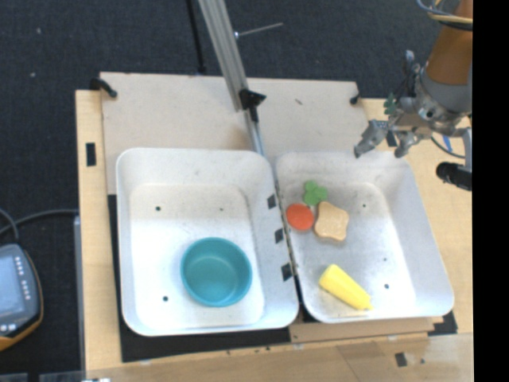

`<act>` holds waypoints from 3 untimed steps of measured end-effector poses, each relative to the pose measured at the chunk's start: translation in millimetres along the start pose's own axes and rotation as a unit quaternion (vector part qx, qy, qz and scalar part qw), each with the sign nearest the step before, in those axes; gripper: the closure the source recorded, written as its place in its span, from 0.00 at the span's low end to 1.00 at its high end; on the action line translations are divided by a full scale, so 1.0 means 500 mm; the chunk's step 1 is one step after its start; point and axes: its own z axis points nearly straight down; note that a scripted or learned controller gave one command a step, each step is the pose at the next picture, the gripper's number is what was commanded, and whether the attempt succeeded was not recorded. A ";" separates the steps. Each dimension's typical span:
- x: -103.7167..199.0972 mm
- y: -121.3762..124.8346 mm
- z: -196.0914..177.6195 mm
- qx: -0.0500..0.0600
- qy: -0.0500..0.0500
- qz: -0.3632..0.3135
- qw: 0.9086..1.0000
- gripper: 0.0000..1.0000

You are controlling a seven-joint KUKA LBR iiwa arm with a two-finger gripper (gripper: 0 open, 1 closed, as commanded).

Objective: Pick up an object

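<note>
Wooden tabletop (175, 110) carries two bins; the right bin (413, 213) holds a tomato (300, 216), bread (332, 222) and corn (344, 286). Claw (382, 142) hovers above its far edge, fingers apart, empty; nothing is picked yet.

Below the grey metal pincer (382, 141): yellow corn-shaped toy (344, 286), tan bread-shaped piece (332, 222), red-orange round tomato toy (300, 216), green leafy toy (315, 192); lower left, teal round plastic bowl (216, 271).

The grey arm with the orange band (452, 50) is getting cut off by the top edge. The small green piece (315, 191), below-left of the gripper (383, 143), is staying too small to identify.
</note>
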 end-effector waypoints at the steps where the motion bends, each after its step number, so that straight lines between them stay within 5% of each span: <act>1: -0.001 0.000 0.000 0.000 -0.001 0.000 1.000 0.00; 3: -0.024 0.029 0.205 0.002 0.000 -0.001 1.000 0.00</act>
